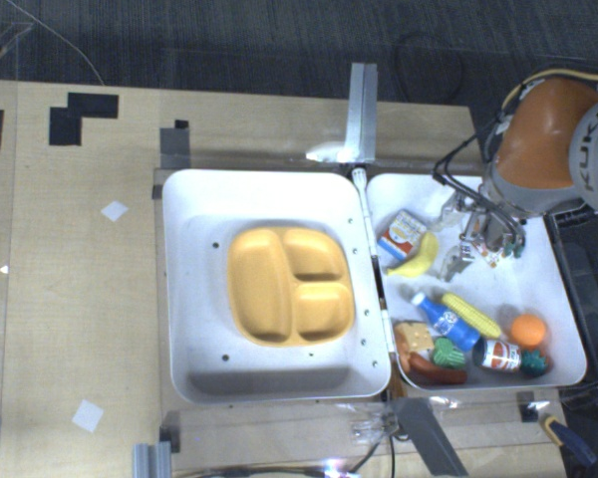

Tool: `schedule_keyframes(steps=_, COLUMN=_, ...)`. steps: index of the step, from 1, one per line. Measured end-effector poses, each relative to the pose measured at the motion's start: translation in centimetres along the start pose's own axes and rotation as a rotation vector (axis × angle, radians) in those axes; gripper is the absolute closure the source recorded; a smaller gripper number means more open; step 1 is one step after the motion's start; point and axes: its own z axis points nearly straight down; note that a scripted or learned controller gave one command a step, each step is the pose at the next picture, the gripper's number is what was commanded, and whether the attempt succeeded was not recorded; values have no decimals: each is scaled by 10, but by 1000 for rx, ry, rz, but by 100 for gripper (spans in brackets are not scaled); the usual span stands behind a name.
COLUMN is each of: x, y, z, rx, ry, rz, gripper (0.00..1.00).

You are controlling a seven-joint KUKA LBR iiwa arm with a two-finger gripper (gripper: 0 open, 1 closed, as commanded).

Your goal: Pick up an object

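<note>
Plenty could go wrong from my seat: the toys sit packed at the right bin's [568,361] near edge, can [500,355] touching orange [527,329], so a grab may nudge neighbours. Further back the gripper [475,245] hovers beside the banana [419,257]; can't tell if it's clenched. Left bin [194,267] has a yellow tray [287,285]. Wood surface [70,297], dark carpet [229,18] beyond.

no legible text anywhere. printed labels on small carton [403,233], blue bottle [445,322] and can [498,356] in right bin [563,297], all too small and blurred to read. no numbers, brands or signs made out on bench [70,297].
</note>
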Motion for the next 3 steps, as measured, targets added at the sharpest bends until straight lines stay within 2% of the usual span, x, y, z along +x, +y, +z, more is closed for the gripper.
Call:
schedule_keyframes(steps=1, x=17, y=-21, z=8, rx=1, ry=-10, rz=-62, gripper=0)
schedule_keyframes(steps=2, x=7, y=-52, z=9, rx=3, ry=-9, rz=-84, gripper=0)
schedule_keyframes(steps=3, x=76, y=-72, z=-13, rx=2, ry=-2, rz=-221, gripper=0)
